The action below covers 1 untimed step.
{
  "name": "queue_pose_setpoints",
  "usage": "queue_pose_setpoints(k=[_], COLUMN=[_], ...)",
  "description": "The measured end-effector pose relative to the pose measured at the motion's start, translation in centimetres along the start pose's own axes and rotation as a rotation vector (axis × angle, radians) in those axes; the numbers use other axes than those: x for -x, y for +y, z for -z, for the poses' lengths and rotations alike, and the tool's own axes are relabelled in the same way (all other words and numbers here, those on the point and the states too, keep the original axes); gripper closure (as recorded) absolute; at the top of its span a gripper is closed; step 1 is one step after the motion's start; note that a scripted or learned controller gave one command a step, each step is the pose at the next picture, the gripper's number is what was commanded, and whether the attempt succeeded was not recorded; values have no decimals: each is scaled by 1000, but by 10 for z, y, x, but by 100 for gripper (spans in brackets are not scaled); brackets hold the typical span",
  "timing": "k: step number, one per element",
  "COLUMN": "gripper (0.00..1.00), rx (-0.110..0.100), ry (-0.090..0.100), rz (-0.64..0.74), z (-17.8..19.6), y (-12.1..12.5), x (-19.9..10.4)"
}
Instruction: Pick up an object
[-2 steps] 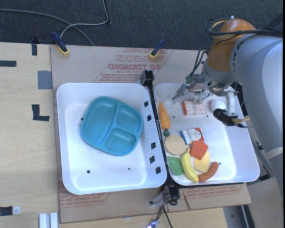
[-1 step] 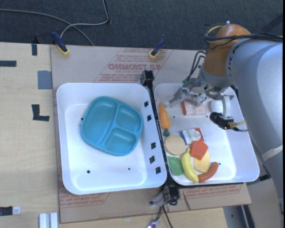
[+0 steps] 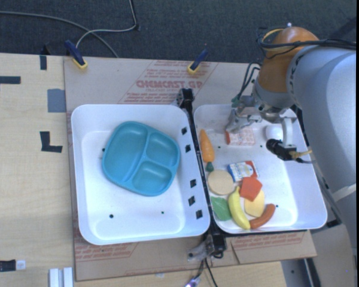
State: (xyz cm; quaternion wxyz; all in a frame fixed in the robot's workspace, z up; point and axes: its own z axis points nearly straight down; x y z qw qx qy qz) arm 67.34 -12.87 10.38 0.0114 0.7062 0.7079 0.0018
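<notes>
Small red-and-white object (image 3: 227, 137) lies at the back of the right white bin (image 3: 299, 217), just below the gripper (image 3: 237, 122); cannot tell its grip state. Orange carrot (image 3: 207, 146), banana (image 3: 239, 210), sausage (image 3: 262, 216) nearby. Blue divided plate (image 3: 140, 158) sits in left bin (image 3: 90, 220).

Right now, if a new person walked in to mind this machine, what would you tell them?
Gripper: low over the far end of the right bin, near a small red piece; nothing seen between its fingers.
Toy food in the right bin: carrot, round bun, banana, sausage, blue-and-white packet.
Left bin holds a blue divided plate.
Done: nothing lifted yet.
Left: grab one object and raise it.
</notes>
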Motion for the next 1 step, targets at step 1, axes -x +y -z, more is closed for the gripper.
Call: queue_pose_setpoints(k=[1], gripper=[0], rx=[0], ry=[0], rz=[0], z=[0], y=[0], x=[0])
